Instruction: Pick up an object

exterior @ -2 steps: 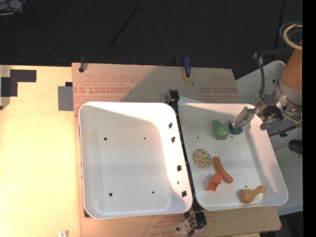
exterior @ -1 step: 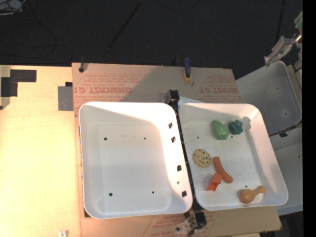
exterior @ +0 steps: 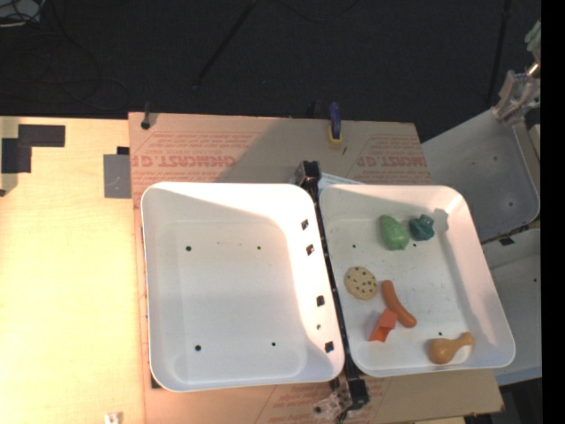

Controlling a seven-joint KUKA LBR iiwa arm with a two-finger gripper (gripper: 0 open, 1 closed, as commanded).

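At the near edge, a dark clamp (exterior: 350, 394) sits at the seam where the two bins meet. There are two white bins: the left bin (exterior: 159, 290) and the right bin (exterior: 477, 246), side by side on one sheet of brown cardboard (exterior: 221, 153).

The right bin holds six small things, all apart from the gripper. Nearest is one tan drumstick toy (exterior: 450, 348) by the near right corner. Left of it lies one small red block (exterior: 382, 328), touching or just beside one orange sausage-shaped piece (exterior: 398, 304). One round speckled cookie (exterior: 360, 282) lies near the seam. Towards the far side, one green lump (exterior: 394, 232) and one teal lump (exterior: 422, 227) sit just beside each other.

Four small black clips (exterior: 310, 250) run along the seam. One blue clamp (exterior: 335, 123) stands at the cardboard's far edge.

The cardboard bears red printing in two places, upside down to this view; its letters cannot be read with certainty.

The gripper (exterior: 518, 98) shows as a pale metal part at the far right, well apart from the bins; whether it is wide or narrow cannot be told.
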